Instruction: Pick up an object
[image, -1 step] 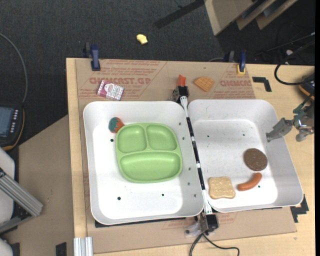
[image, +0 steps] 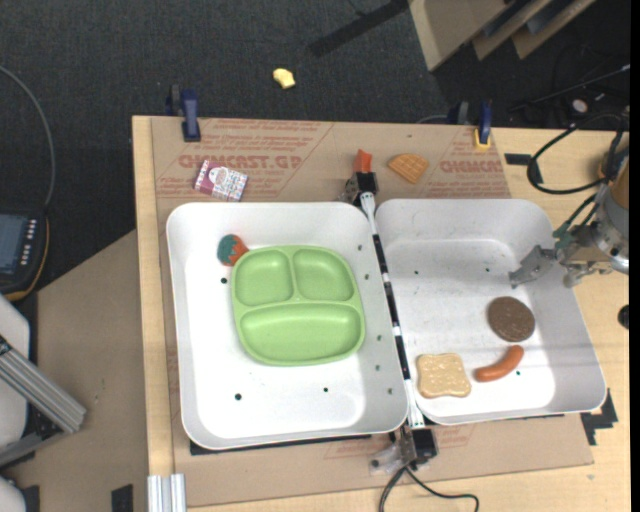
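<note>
Two bins sat side by side on the worktop (image: 160, 300). In the left bin (image: 200, 400) a divided plate (image: 296, 304) lay near the middle, with a small ball (image: 231, 249) just beside its rear left corner. In the right bin (image: 440, 240) a round disc (image: 511, 319) lay toward the right; before it lay a sausage (image: 497, 364), and left of the sausage a slice of toast (image: 442, 376). The hand (image: 556, 262) hung over that bin's right rear part. Behind the bins, on the worktop, lay a cracker (image: 407, 167) and a small packet (image: 220, 180)

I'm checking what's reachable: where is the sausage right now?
The sausage lies in the right bin, near its front right corner, between the toast and the brown disc.
</note>
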